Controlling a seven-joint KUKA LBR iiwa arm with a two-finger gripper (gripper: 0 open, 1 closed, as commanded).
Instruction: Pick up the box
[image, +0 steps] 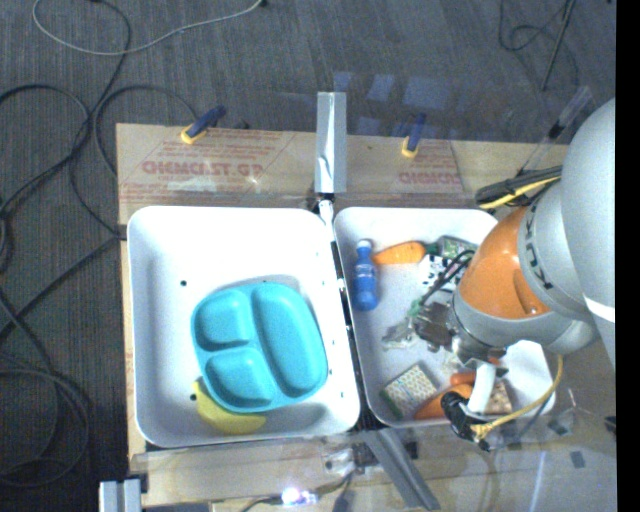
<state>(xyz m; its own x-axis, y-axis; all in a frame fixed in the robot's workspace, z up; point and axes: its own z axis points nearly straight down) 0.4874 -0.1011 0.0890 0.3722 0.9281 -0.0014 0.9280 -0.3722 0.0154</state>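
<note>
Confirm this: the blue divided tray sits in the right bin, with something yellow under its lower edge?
Wrong bin. The camera view shows the tray in the left bin, not the right one; the yellow thing does poke out under its lower edge.

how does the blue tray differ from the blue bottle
The tray lies in the left bin, the bottle in the right bin by the divider. The tray is far larger, wide and flat with three compartments; the bottle is slim and tube-shaped. The tray is light turquoise and partly covers a yellow thing; the bottle is darker blue and covers nothing. Both are blue and lie apart from the arm.
</note>
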